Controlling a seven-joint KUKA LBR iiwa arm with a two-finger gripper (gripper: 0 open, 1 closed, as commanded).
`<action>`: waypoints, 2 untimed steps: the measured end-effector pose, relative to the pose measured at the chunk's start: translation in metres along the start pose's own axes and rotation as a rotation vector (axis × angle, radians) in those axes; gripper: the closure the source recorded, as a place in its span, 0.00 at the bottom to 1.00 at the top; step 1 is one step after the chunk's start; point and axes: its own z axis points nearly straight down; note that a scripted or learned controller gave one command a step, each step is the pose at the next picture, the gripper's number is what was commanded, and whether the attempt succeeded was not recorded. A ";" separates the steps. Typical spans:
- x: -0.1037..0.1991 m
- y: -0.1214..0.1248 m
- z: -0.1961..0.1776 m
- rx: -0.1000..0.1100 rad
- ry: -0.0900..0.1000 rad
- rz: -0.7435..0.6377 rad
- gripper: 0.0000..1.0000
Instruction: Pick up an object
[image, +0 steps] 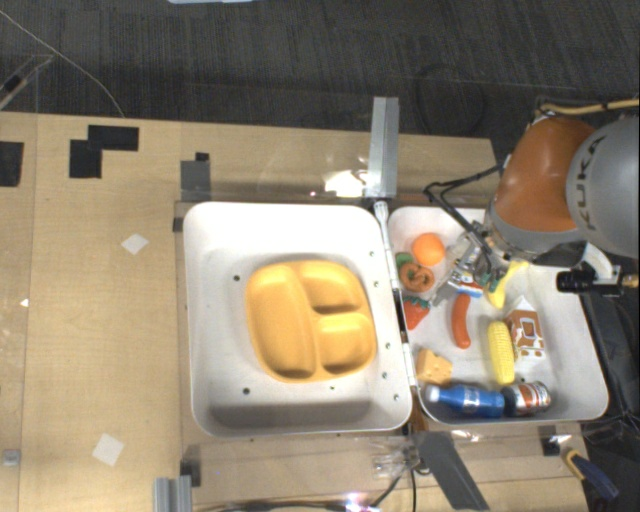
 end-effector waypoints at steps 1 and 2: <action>-0.003 0.003 -0.013 -0.004 -0.009 -0.007 1.00; -0.002 0.003 -0.013 -0.004 -0.008 -0.007 0.00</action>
